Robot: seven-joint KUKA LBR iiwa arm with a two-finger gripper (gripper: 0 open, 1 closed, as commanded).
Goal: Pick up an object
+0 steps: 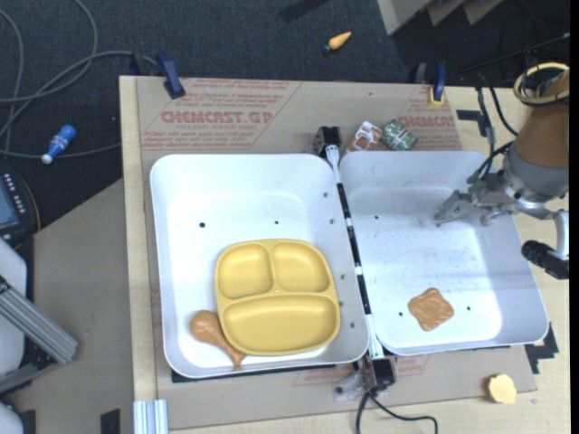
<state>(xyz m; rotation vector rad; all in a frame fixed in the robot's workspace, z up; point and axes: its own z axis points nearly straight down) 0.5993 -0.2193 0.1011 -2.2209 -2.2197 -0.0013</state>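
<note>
A tan, lumpy toy food piece [431, 308] lies in the right bin [398, 242], near its front edge. The left bin [181, 206] holds a yellow divided plate [276, 295], with a brown toy drumstick [213, 333] against the plate's front left side. My gripper [466, 212] hangs over the back right part of the right bin, well behind the tan piece. Its two grey fingers [446, 212] are spread apart and it is open, with nothing between them.
Small packaged items [384, 136] lie on the cardboard behind the bins. A yellow lump [500, 388] sits at the bench's front right corner. On the floor are an orange toy carrot [338, 40] and a blue bottle [60, 140]. Blue clamps hold the board's back edge.
</note>
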